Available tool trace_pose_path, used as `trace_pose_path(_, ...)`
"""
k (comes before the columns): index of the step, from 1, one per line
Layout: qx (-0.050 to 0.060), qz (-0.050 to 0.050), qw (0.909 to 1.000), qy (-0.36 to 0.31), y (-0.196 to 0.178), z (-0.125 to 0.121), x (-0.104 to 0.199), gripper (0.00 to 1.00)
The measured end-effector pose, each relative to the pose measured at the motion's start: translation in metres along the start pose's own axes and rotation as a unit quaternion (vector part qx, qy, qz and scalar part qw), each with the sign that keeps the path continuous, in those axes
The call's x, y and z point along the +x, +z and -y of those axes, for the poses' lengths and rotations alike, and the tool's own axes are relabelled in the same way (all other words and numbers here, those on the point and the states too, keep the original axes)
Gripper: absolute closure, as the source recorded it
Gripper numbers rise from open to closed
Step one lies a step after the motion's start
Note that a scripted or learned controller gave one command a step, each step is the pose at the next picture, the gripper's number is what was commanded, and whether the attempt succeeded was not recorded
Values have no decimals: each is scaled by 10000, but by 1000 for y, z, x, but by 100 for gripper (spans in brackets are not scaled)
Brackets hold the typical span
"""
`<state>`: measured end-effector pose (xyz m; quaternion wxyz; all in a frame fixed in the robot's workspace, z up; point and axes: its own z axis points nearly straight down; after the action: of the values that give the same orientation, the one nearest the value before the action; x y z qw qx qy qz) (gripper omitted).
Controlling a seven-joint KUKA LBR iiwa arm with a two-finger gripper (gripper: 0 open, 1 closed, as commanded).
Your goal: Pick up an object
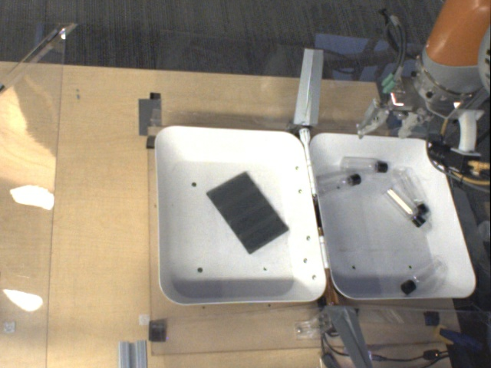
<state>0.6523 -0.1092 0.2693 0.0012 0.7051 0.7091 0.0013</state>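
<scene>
Camera view, arm: the grey arm [460, 29] with its orange band comes in at the top right, above the far edge of the right bin

Camera view, gripper: the gripper [381, 117] hangs just beyond the far edge of the right bin, near its far left corner; nothing shows between its tips, and whether it is released or clenched I cannot tell at this size

Camera view, right bin: the right bin [368, 267] carries four small clear tubes with dark caps; one tube [367, 165] lies near the far edge, a second tube [342, 181] just beside it toward the left wall, a third tube [406, 202] close to the right wall, a fourth tube [420, 276] in the near right corner

Camera view, left bin: the left bin [184, 274] holds a dark flat pad [247, 211], lying askew about the middle, well apart from every wall

Camera view, bench: both bins sit side by side on the wooden bench [84, 228], their inner walls touching

Done: nothing is lifted as far as can be seen; every item rests on a bin floor

Left: by my judgement the whole pick remains, meaning descent onto one item, closing on it and raising it; the two tubes near the far edge lie nearest the gripper and look the likeliest target
</scene>
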Motion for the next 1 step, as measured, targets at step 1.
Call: trace_pose_path(1, 5, 0, 9995, -302, 150, 38, -24, 0)
